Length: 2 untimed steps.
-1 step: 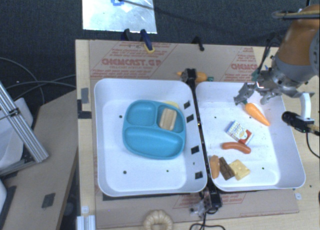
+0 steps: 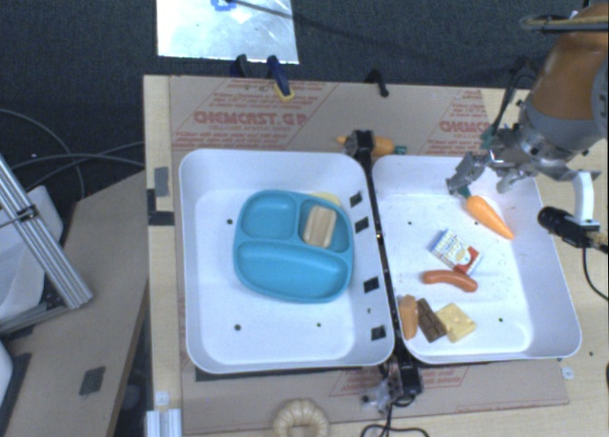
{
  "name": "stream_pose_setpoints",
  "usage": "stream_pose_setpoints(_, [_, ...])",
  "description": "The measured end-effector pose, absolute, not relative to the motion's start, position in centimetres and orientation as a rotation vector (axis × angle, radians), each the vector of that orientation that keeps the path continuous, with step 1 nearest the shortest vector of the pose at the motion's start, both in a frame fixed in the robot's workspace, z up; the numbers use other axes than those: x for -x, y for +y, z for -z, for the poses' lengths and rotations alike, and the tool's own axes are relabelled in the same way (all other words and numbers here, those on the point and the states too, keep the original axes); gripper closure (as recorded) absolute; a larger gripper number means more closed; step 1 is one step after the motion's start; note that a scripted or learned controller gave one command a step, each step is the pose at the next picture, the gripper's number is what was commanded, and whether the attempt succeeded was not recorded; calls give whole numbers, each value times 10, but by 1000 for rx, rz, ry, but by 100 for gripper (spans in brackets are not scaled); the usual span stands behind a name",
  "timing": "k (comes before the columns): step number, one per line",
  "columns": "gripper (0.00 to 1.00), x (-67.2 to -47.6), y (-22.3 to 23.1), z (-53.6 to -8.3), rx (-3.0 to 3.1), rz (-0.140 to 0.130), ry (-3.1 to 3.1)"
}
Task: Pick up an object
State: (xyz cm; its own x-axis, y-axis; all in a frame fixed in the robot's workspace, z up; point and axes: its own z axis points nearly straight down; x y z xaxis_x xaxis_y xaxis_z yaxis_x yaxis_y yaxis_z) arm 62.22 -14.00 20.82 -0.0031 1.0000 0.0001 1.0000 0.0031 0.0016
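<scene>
We see two white bins [image 2: 219, 349], a light blue plate [image 2: 276, 264] with a tan bread slice [image 2: 319, 227], an orange carrot [image 2: 489, 215], a red sausage [image 2: 449, 280], a white, blue and red packet [image 2: 452, 251], a yellow cheese wedge [image 2: 458, 323], a brown chocolate bar [image 2: 429, 320], a grey arm [image 2: 561, 92] banded in orange.

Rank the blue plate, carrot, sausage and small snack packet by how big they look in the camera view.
1. blue plate, by far the largest.
2. carrot.
3. sausage, close to the carrot in length but thinner, so that order is unsure.
4. snack packet, shortest, though wider than the sausage.
</scene>
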Motion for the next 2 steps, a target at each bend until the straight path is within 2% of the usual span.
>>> stream_pose_setpoints(1, [0, -631, -143, -160, -2219, 2, 2225])
stream_pose_setpoints(2, [0, -622, -144, -113, -2221, 2, 2224])
